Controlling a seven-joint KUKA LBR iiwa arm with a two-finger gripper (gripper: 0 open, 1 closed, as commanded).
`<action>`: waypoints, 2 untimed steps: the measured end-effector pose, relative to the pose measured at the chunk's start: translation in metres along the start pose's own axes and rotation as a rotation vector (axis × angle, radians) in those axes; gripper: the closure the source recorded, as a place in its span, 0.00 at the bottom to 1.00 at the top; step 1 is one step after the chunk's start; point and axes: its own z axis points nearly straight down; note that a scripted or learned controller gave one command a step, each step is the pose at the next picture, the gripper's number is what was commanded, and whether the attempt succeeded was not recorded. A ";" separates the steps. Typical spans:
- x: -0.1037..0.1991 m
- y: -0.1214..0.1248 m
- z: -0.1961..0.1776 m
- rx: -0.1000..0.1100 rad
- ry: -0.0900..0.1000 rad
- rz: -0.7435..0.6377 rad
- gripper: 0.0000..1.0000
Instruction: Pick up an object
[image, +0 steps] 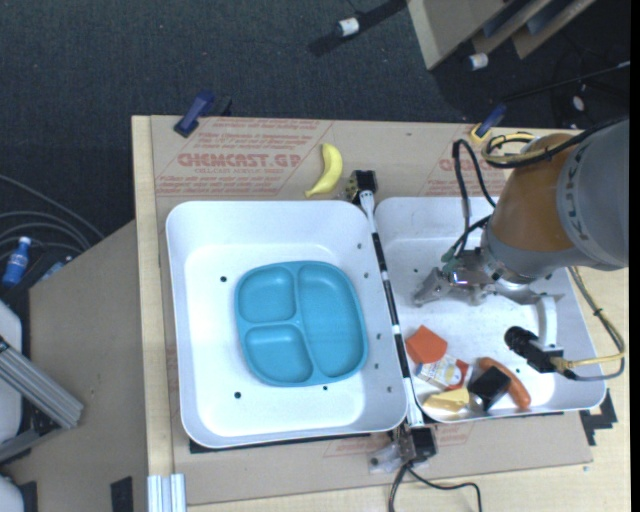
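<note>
Cluttered toys (470, 385) sit just below my claw (440, 285), grip state I can't tell, so it'll probably snag two or miss.

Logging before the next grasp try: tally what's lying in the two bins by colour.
Blue: 1, divided plate, left bin
Orange: 1, wedge, right bin
Black: 1, block
Red-orange: 1, stick
Pale yellow: 1, piece
Red-white: 1, packet
Total: 6

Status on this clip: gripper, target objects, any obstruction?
Gripper low over right bin, nothing seen between fingers. Orange piece and other small items lie near front edge, untouched. Blue tray in left bin.
</note>
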 end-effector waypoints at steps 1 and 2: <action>0.000 0.001 -0.010 -0.003 0.000 0.000 1.00; 0.000 0.001 -0.010 -0.002 0.000 0.000 0.00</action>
